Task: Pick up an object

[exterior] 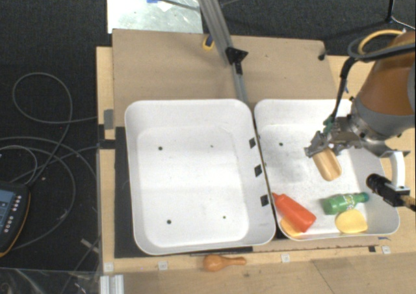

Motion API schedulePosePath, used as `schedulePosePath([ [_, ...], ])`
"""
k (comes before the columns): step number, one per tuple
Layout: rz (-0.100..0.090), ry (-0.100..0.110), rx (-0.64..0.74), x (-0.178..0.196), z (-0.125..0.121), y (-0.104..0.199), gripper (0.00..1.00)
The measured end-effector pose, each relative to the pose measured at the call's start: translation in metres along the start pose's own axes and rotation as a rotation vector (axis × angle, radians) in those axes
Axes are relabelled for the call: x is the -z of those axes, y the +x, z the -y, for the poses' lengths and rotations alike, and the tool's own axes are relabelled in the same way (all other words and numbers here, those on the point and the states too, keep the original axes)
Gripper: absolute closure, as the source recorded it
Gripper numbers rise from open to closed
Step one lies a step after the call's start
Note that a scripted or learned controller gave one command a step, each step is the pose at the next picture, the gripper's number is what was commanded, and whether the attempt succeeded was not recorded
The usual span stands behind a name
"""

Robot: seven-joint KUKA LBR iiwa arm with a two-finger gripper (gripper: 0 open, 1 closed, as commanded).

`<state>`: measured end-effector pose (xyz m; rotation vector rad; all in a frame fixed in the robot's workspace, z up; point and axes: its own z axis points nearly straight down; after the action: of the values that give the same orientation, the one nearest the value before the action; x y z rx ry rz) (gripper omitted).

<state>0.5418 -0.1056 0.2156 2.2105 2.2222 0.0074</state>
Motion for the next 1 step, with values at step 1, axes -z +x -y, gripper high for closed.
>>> schedulePosePath([
  [1,-0.001,0.001,0.001,0.0453,0.0005,0.0046,1.00],
])
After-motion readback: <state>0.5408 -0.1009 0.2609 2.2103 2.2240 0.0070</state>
